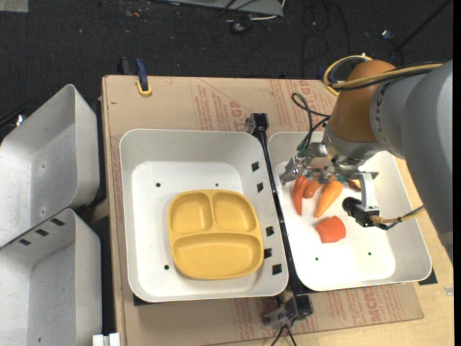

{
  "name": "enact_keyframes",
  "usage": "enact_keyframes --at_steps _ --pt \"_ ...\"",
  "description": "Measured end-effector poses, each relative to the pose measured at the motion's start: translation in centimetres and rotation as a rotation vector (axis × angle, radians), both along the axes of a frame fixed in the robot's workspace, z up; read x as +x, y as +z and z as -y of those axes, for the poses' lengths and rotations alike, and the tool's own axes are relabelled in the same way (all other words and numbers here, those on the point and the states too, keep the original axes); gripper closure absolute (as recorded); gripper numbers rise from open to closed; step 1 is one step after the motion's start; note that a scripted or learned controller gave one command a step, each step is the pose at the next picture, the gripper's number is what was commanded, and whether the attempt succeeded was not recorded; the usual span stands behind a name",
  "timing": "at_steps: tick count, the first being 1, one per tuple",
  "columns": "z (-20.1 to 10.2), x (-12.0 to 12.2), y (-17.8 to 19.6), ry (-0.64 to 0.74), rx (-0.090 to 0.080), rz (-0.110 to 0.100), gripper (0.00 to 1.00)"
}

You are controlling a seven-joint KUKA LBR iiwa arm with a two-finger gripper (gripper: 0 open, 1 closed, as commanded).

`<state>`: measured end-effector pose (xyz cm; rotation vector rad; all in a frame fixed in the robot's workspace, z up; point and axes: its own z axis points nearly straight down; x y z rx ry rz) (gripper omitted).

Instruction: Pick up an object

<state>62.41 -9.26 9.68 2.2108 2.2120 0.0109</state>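
Clearly the pincer is down inside the right bin, right over a small bunch of orange carrot-like pieces. Whether it is spread or closed cannot be told from this slant, nor whether anything sits in it; the metal wrist parts and cables crowd the spot.

Just below the pincer lie the carrot pieces, side by side and slanting, their upper ends reaching up under it. A little beyond them, further toward the front of the bin, sits a separate orange-red chunk, apart from the carrots. Off to the pincer's far side, in the left bin, rests a yellow divided plate.

To do this step well, I would judge that the pincer should settle on one carrot alone, straddling it across its narrow width rather than along its length, and close low on it. The neighbours lie so close that a sloppy approach may nudge them or catch two at once.
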Motion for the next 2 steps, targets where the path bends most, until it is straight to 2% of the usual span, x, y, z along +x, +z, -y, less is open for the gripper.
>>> enact_keyframes --at_steps 1,2 --pt "0.0 0.2 1.4 -0.001 -0.001 0.008 1.00" --pt "0.7 -0.5 6.6 -0.003 0.004 -0.011 1.00"
